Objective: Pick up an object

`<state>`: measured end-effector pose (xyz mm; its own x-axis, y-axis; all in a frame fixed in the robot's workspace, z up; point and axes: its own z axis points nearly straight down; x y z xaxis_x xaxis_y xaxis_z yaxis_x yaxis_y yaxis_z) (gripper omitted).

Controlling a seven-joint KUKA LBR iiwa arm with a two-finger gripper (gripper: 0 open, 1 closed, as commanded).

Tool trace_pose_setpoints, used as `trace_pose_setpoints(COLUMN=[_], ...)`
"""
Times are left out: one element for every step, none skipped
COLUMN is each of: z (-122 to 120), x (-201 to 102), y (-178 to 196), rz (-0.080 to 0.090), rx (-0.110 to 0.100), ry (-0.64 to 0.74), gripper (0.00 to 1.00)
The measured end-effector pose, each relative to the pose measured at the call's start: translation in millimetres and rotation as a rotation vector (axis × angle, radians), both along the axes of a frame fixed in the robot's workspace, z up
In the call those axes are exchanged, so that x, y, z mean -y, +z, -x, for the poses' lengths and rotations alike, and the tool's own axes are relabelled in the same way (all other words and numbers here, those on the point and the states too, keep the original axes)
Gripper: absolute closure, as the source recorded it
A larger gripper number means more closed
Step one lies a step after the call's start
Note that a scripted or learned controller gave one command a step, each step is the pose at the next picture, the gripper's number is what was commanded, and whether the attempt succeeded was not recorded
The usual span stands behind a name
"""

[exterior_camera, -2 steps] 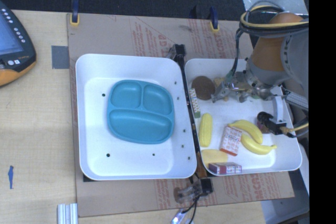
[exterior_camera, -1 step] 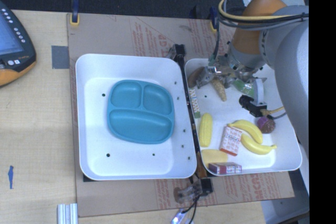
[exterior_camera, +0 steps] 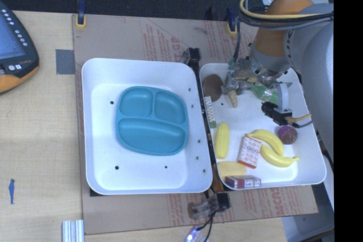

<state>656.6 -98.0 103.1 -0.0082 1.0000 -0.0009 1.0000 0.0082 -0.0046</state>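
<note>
Two white bins are set side by side on the bench: the left bin [exterior_camera: 102,173] holds one blue divided plate [exterior_camera: 152,121], and the right bin [exterior_camera: 309,175] holds one banana [exterior_camera: 274,148], one corn cob [exterior_camera: 222,140], one purple fruit [exterior_camera: 287,134], one small red-and-white box [exterior_camera: 250,151], one yellow block [exterior_camera: 231,169] and one brown round piece [exterior_camera: 212,86]. The gripper [exterior_camera: 238,83] is lowered over the far end of the right bin, beside the brown piece and an ice-cream cone [exterior_camera: 232,98]. Its fingers are too cluttered to be read, and something green [exterior_camera: 265,92] is partly hidden under the wrist.
</note>
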Motion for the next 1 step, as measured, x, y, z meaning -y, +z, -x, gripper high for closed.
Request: trace_pose_setpoints(z=[72.6], x=[-15.7], y=[93.3], rz=[-0.003], rx=[0.0], ry=[-0.008], gripper=[1.0])
